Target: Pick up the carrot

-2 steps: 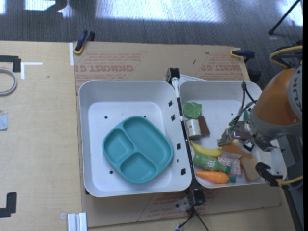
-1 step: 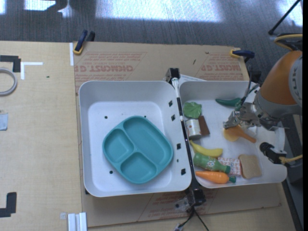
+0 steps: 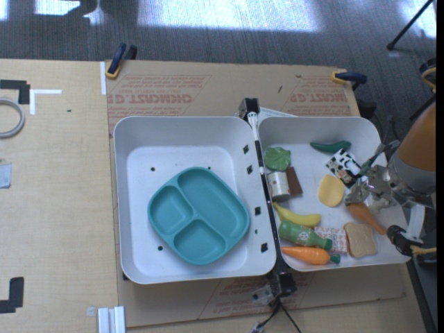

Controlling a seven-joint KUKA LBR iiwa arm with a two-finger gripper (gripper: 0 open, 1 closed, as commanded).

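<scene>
On the counter (image 3: 55, 207), seen from the one overhead camera, two shallow white bins sat side by side, and the right bin (image 3: 305, 127) served as the landmark for everything else. Its left neighbour, the left bin (image 3: 139, 137), carried a teal divided plate (image 3: 199, 216). Inside the right bin, the carrot (image 3: 306, 254) lay along the front wall near the front left corner, orange with its green top pointing to the right. Just behind the carrot lay a green bottle-shaped toy (image 3: 304, 236), and behind that a yellow banana (image 3: 298, 216). A slice of bread (image 3: 360, 240) rested toward the bin's front right corner, with a second orange piece (image 3: 366, 218) just behind it. Near the bin's middle sat a yellow chip-like piece (image 3: 331, 191), a small metal can (image 3: 278, 184) beside a brown block, and a green leafy item (image 3: 277, 158) behind them. A dark green pepper (image 3: 330, 146) lay near the back wall. The gripper (image 3: 365, 183) hung over the bin's right side, close to a black-and-white patterned item (image 3: 343, 164) and well apart from the carrot; whether its fingers were spread or closed could not be told.
</scene>
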